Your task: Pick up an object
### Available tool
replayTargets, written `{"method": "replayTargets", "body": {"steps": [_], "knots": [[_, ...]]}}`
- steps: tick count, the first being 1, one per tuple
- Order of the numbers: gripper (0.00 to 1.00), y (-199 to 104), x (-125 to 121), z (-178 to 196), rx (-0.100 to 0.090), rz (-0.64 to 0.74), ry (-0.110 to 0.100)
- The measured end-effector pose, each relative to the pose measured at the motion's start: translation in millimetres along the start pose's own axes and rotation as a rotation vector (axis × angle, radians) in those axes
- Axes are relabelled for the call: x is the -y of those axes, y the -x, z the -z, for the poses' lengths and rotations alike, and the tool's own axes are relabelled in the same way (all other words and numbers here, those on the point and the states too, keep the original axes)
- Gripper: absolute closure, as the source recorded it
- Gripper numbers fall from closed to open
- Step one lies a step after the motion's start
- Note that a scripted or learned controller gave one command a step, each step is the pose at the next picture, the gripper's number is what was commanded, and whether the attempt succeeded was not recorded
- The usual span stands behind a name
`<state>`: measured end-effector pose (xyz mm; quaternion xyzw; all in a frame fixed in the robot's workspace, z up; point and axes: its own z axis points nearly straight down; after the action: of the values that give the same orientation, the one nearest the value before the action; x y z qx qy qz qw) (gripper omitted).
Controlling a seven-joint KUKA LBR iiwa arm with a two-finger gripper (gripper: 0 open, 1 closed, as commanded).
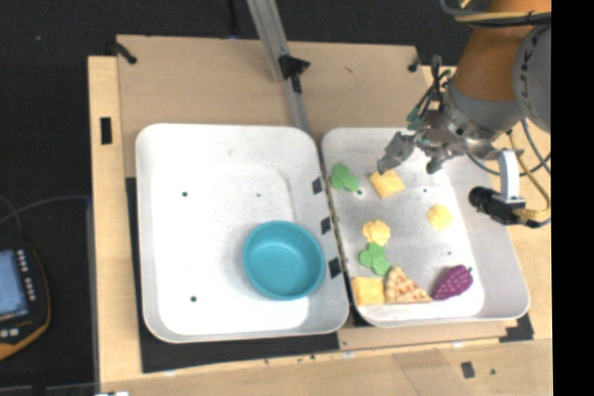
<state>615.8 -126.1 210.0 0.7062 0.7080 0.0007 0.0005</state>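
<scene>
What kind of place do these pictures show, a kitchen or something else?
Most likely a robotics lab bench, not a kitchen: a grey robot arm with a claw reaches over two shallow white bins, and the food, such as the purple grapes, looks like small toys.

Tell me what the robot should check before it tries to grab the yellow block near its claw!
1. Gripper is above the right bin: ok.
2. Fingers look spread, nothing between them: ok.
3. Yellow block sits just below the left fingertip, not centred between the fingers: not ok.
4. Room around the block: the green piece lies apart to its left: ok.
5. Height of the fingertips above the bin floor: cannot tell.
6. Blue bowl is off in the left bin, out of the way: ok.
</scene>
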Motion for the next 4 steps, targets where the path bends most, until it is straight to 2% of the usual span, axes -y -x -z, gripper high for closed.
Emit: {"method": "replayTargets", "body": {"steps": [1,3,4], "knots": [[0.0,-0.1,-0.1,0.0,0.0,0.0,0.0],[0.0,-6.8,-1.3,-107.0,0.002,-0.003,-0.005],[1.0,-5.8,-3.4,-92.4,0.002,-0.006,0.003]]}}
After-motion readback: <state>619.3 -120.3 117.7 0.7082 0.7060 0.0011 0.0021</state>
